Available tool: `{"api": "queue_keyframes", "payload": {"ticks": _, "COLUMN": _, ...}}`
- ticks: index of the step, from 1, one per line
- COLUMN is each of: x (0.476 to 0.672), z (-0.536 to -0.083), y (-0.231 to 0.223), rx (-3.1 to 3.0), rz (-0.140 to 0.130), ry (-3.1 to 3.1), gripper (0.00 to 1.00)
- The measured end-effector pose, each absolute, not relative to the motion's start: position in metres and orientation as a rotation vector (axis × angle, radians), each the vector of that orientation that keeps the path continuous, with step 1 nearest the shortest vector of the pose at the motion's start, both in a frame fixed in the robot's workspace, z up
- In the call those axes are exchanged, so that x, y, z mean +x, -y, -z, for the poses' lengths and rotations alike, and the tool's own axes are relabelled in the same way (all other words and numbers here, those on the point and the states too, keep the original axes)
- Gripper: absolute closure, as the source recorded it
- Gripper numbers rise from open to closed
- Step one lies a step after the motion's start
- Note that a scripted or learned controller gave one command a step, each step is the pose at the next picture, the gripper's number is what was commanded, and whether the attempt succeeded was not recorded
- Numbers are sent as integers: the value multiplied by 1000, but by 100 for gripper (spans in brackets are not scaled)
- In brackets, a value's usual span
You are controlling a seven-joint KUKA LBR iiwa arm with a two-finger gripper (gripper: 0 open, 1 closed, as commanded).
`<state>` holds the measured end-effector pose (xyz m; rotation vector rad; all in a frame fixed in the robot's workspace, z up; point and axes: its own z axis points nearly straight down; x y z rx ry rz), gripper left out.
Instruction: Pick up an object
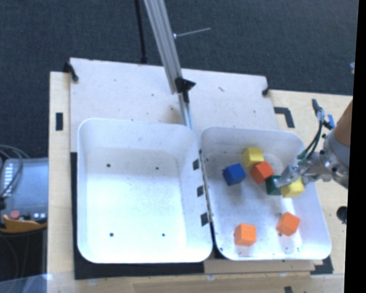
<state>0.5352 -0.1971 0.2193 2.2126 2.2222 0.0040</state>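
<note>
Camera view, looking down at a slant. Two shallow white bins side by side on the table (58,167). Left bin (90,168) with bare speckled floor. Right bin (315,241) holding all the blocks.

Arm (341,142) in from the right, over the right rim of the right bin. End effector (289,181) low over the upper right part of that bin, pointing left. Fingers hard to separate from the blocks beneath; whether released or clenched, cannot tell. No block clearly seen between them.

Just at the end effector tip: small yellow block (294,188) and dark green block (271,185), touching or nearly so, the green one partly hidden by the tip. Close up-left of these: red-orange block (262,171), touching larger yellow block (253,156) above it. Blue block (233,174) just left of the red-orange one, apart from the cluster by a narrow gap. Crowded here: four blocks packed around the tip.

Lower in the same bin, well apart from the cluster: orange block (246,234) near the front wall, second orange block (288,223) to its right, near the right wall. Open floor around both.

Surroundings: slanted metal rail (164,41) from top centre down to the seam between the bins. White board (130,97) behind the bins. Grey box (27,183) with cables off the table's left edge, on dark carpet (55,20).
</note>
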Motion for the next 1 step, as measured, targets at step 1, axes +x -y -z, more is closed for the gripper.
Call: {"api": "queue_keyframes", "payload": {"ticks": 1, "x": 537, "z": -265, "y": 198, "rx": 2212, "rz": -4, "ry": -2222, "gripper": 100}}
